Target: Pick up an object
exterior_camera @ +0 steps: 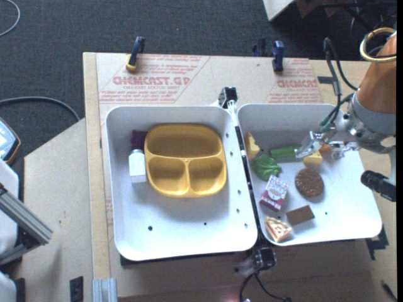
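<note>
Hovering my claw (320, 145) low over the yellow food piece (313, 159) in the right bin (352, 228) for a grab; can't tell if it's clenched.

Tray (185, 159) in left bin (119, 187); food, seemingly, in right bin (352, 222).

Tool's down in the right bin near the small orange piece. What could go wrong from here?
1. The tool sits amid crowded items: the small orange piece, the green stick and the round brown cookie lie close, so it may nudge or catch a neighbour instead.
2. The orange piece is small and low, so it could slip out during the lift.
3. It is working near the right bin rear wall; a drift could scrape it.
</note>
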`<state>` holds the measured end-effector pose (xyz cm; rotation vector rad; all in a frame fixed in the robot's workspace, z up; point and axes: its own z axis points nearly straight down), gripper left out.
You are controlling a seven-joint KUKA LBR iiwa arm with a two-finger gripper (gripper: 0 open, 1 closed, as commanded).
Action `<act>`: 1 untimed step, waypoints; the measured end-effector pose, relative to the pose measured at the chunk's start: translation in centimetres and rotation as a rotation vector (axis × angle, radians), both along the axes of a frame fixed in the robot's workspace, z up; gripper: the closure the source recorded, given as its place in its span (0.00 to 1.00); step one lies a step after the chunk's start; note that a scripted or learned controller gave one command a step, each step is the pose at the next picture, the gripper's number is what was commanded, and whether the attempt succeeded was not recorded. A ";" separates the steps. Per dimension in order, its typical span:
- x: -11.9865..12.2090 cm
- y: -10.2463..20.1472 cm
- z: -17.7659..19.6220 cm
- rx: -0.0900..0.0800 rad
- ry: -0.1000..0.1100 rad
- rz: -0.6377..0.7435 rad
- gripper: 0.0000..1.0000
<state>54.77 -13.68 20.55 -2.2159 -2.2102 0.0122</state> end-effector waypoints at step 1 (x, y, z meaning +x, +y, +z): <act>0.3 0.0 0.7 -0.002 -0.013 0.003 0.00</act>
